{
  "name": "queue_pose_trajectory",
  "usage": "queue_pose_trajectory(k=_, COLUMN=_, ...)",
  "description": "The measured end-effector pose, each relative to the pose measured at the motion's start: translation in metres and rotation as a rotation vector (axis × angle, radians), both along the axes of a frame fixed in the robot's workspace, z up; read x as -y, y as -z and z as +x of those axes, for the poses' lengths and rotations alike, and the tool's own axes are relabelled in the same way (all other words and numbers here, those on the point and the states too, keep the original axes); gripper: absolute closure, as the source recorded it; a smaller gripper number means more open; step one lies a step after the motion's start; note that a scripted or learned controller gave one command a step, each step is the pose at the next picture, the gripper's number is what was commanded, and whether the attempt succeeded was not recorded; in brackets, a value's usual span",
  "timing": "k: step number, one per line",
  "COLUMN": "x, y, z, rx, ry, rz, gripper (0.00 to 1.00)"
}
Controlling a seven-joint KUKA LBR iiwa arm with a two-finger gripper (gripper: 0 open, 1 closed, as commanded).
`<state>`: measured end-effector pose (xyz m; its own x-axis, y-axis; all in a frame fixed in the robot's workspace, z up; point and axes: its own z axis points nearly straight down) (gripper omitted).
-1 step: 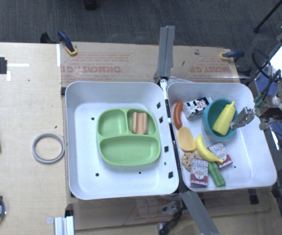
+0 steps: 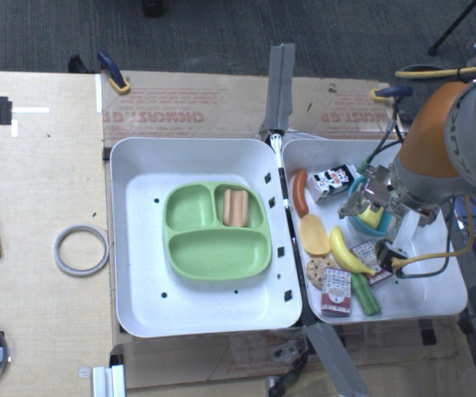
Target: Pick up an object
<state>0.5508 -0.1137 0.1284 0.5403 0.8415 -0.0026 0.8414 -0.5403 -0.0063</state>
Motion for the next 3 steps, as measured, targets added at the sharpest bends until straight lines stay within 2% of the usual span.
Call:
queue_pose_trajectory(k=1, x=0.038, y=0.020, z=-0.071, rx=0.003, ry=-0.159, rz=0.001, gripper=0.00)
queue_pose_trajectory(k=2, x=0.037, y=0.038, z=0.004, rx=0.002, ry=0.063, rz=-0.001, gripper=0.00)
queue_pose_trajectory(k=3, x=0.044, y=0.037, z=-0.001, rx=0.004, ry=-0.390, rz=0.001, gripper=0.00)
